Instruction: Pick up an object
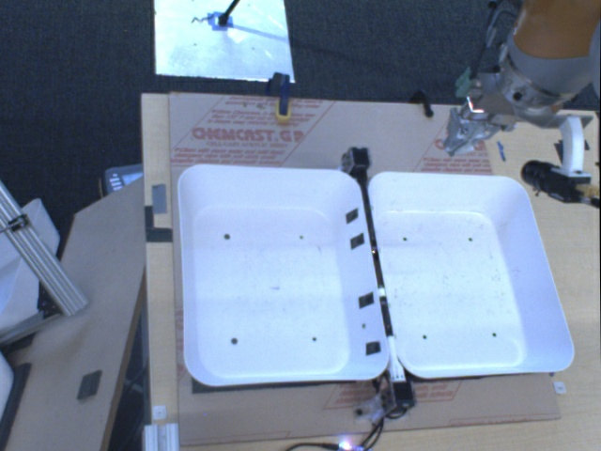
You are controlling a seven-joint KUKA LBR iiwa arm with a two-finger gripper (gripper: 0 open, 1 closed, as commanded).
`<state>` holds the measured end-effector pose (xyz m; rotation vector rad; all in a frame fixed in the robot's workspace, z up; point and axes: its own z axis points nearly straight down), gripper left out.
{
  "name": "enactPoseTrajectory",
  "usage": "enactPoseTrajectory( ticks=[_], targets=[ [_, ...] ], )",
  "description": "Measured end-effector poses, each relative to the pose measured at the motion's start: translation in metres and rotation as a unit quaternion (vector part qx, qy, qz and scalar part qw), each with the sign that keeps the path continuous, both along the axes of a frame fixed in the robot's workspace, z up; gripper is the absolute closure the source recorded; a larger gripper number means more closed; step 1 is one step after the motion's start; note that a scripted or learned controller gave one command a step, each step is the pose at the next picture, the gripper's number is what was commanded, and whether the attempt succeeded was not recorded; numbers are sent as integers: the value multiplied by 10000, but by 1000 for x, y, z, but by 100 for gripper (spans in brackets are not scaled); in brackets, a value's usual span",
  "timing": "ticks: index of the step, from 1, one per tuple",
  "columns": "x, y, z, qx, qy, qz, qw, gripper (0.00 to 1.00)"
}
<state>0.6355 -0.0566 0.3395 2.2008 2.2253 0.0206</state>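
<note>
From above: two white bins sit side by side across the middle of the frame, the left bin and the right bin, their inner walls touching along a seam with small dark clips. Both show bare white floors with a few dark specks (no object to pick can be made out in either).

Upper right of the frame, the arm comes in, orange band above the grey wrist. Its gripper hangs over the board just beyond the right bin's far rim, outside the bin. The tips are small and blurred; whether they are open or closed, I cannot tell, and nothing is visible between them.

Upper left, a shiny plate lies on the dark floor.
</note>
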Motion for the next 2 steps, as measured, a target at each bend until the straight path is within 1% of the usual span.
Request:
enactPoseTrajectory(
  ticks=[1,2],
  targets=[
    [15,26,142,-8,-17,-15,10000,100],
    [33,-5,58,-9,112,-58,9999,100]
  ],
)
